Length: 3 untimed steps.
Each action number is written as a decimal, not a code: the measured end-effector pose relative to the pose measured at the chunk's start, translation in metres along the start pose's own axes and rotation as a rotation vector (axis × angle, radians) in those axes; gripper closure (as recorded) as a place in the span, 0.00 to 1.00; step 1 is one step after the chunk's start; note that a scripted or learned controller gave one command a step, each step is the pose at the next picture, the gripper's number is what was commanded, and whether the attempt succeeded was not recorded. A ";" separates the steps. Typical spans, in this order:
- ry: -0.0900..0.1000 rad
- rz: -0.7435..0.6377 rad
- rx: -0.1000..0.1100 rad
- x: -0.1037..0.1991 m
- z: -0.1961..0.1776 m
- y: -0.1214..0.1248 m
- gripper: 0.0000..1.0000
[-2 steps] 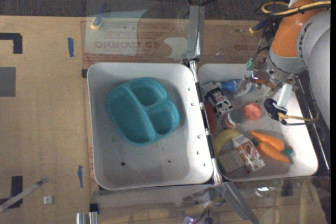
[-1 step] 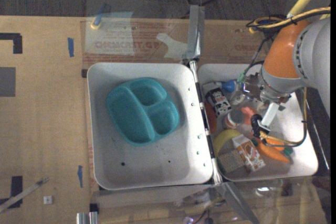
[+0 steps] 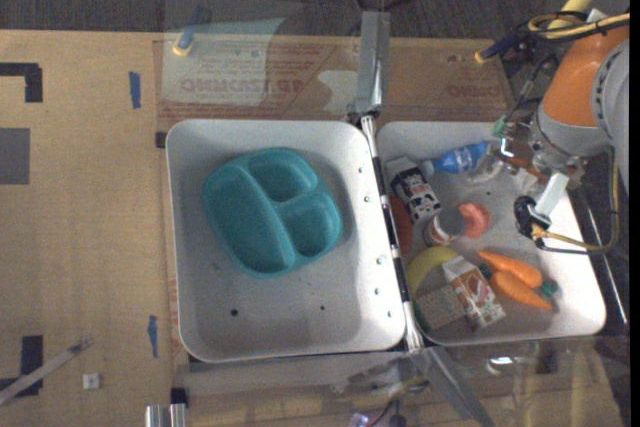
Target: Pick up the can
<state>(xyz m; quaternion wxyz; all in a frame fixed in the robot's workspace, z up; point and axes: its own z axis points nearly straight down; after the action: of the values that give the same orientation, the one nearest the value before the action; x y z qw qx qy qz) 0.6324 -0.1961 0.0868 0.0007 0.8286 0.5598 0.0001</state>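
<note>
Camera view gives us two white bins on the bench, seen at a slant. The left bin holds a teal divided plate. The right bin is crowded and harder to read. We take the small cylinder with a brownish top near its middle to be the can, upright as far as we can judge, its label too blurred to make out. A salmon-pink lump sits just beside it, and a yellow rounded thing overlaps its near side. A blue bottle lies toward the far wall, while two carrots and a small carton lie nearer. The claw hangs by the bottle's end, apart from the can. The wrist blocks it, so we cannot tell whether it is open or closed. The arm is cut off at the right.
</note>
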 end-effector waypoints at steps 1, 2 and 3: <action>0.000 -0.003 -0.003 0.002 -0.012 0.001 1.00; 0.000 0.050 0.000 0.064 -0.184 0.013 1.00; 0.000 -0.061 0.004 0.024 -0.221 -0.035 1.00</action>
<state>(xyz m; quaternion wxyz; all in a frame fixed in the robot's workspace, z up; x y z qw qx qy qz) 0.6083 -0.1602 0.3079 -0.0007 0.8113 0.5847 -0.0010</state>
